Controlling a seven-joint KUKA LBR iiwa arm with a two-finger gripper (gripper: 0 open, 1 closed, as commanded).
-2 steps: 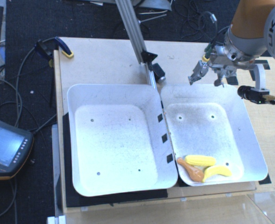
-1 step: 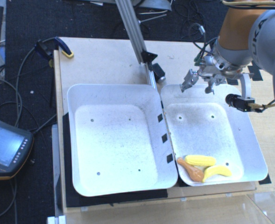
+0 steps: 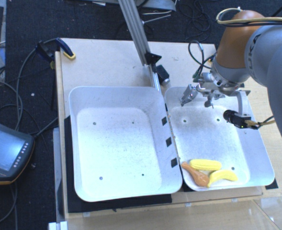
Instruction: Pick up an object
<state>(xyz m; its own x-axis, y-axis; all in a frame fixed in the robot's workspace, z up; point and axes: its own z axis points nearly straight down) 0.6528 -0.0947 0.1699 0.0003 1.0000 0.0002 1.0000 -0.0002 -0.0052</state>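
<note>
Looking down at your bench point(image 3: 107, 56), you've got the two white bins sitting side by side, and the arm point(image 3: 255, 42) coming in from the right with that orange band above the wrist. Your gripper point(image 3: 198, 98) hangs over the back end of the right bin point(image 3: 255, 152), up near its far rim, and its two fingers are spread apart with nothing between them.

All the stuff you could pick is bunched up at the opposite end of that same bin, in the near corner by the divider. There's a yellow corn cob point(image 3: 206, 165) lying on its side, a yellow banana point(image 3: 223, 177) just beside it toward the front, and an orange drumstick-looking piece point(image 3: 197, 174) touching both of them on the left. They're well apart from the gripper, basically the whole bin length away.

The left bin point(image 3: 117, 143) has only a few small dark specks on its floor. Off the bench on the left, a teach pendant point(image 3: 6, 152) sits on the dark floor with its cable point(image 3: 16, 85) looping around. A slanted aluminium rail point(image 3: 136, 25) runs up from between the bins.
</note>
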